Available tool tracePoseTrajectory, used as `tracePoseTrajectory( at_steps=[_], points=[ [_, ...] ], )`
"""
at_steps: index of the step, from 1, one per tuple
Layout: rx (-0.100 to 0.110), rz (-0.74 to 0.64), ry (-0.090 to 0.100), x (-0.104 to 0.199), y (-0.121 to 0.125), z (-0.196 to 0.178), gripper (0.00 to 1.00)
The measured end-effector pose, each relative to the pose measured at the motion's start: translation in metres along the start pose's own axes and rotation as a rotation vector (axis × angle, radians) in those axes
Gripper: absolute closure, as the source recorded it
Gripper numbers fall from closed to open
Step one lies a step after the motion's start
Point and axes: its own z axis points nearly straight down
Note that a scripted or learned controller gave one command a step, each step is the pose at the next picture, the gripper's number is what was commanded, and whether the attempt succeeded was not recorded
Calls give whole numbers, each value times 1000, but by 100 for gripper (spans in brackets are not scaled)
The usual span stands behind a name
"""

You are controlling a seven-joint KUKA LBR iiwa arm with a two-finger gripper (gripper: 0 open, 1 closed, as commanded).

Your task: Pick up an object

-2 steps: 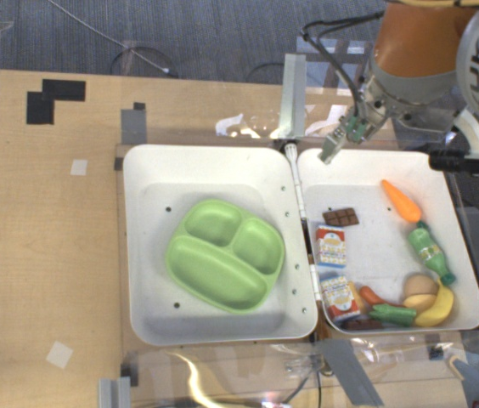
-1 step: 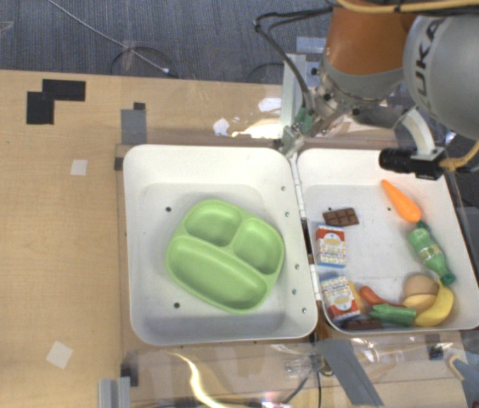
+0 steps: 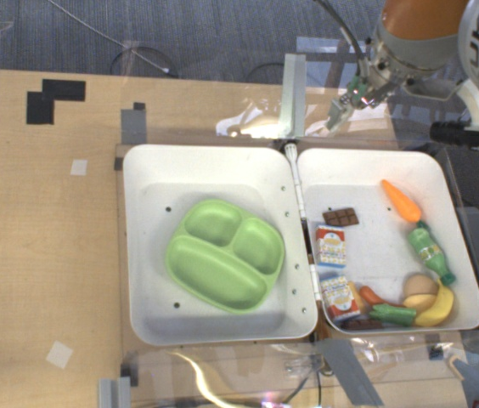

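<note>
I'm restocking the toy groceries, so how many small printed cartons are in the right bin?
2. One carton lies by the bin's left wall, just below the chocolate bar; the other carton lies below it, near the front corner. The pile of toy food beside it may hide more.

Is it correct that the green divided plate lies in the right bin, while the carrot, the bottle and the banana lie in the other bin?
Not quite. The camera view shows the green divided plate in the left bin, not the right one. The carrot, the bottle and the banana lie in the other bin, the right bin.
</note>
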Motion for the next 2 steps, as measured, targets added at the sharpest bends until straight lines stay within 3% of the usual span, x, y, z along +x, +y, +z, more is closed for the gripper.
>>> tracePoseTrajectory(
  at_steps=[1,2],
  points=[
    [4,114,6,46,38,43,100],
    [1,260,4,69,65,-6,100]
  ],
)
